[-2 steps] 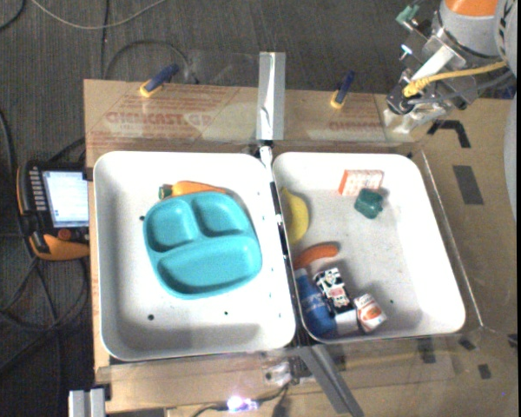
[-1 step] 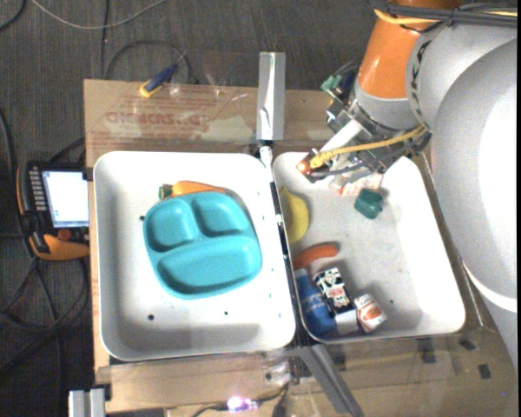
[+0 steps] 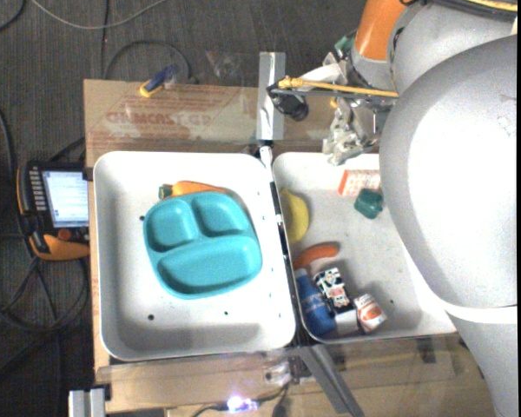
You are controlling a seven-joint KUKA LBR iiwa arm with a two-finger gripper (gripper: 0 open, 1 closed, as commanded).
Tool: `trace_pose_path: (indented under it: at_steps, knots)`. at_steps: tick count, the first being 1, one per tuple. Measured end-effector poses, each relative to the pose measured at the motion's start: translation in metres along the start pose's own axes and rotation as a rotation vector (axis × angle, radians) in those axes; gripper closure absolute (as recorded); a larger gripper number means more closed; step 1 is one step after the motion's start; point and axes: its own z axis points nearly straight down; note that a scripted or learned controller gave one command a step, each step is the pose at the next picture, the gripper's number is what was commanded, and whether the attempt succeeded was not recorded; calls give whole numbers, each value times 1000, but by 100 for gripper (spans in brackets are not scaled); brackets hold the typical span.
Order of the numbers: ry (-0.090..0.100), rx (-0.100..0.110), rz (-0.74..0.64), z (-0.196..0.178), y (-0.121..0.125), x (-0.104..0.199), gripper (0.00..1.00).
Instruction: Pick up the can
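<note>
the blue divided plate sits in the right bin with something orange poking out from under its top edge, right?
Not quite: the camera view shows the blue divided plate in the left bin, not the right one. The something orange does poke out from under its top edge.

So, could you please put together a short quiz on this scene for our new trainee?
1. True or false: the teal divided tray lies in the left bin.
2. Which thing lies against the divider in the right bin? A) a yellow fruit B) a red cup C) a green bottle
3. Fill in: the claw hangs over the right bin's ____ edge in the camera view.

Key:
1. True. An orange thing peeks out from under the tray's far side.
2. A, the yellow fruit.
3. Top (far) edge, apart from the small can near the bin's bottom corner.
</note>
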Motion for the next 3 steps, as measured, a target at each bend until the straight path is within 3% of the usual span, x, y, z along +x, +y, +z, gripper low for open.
trace_pose_path:
  at_steps: [1, 2, 3]
  knots:
    - [-2, -4, -59, -68, 13, -88, 100]
    - [-4, 0, 6, 58, -13, -83, 100]
    - [-1, -1, -57, -12, -52, 5, 100]
